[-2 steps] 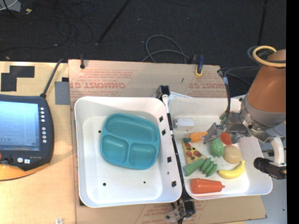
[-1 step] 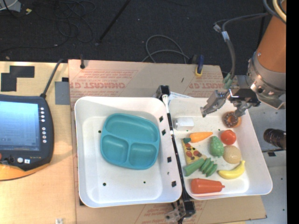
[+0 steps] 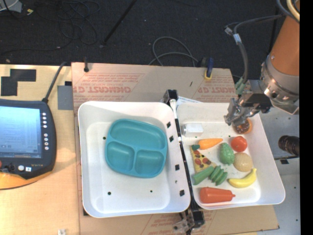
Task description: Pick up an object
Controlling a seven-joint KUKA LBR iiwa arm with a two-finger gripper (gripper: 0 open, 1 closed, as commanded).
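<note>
The right bin (image 3: 272, 190) holds several toy foods: a carrot (image 3: 210, 143), a tomato (image 3: 238, 143), a green vegetable (image 3: 226, 153), a potato (image 3: 243, 162), a banana (image 3: 244, 179), a pizza slice (image 3: 198, 158), green pods (image 3: 210, 175) and a red pepper (image 3: 215, 195). My gripper (image 3: 237, 118) hangs over the bin's far right corner, just above a small orange-brown object (image 3: 243, 127) that its fingers partly hide. Whether that object sits between the fingers is unclear.
The left bin (image 3: 93, 185) carries a teal divided plate (image 3: 136, 148). A small white block (image 3: 194, 128) lies at the back of the right bin. A tablet (image 3: 24, 136) rests left of the bins. Cables trail behind the cardboard base (image 3: 146, 84).
</note>
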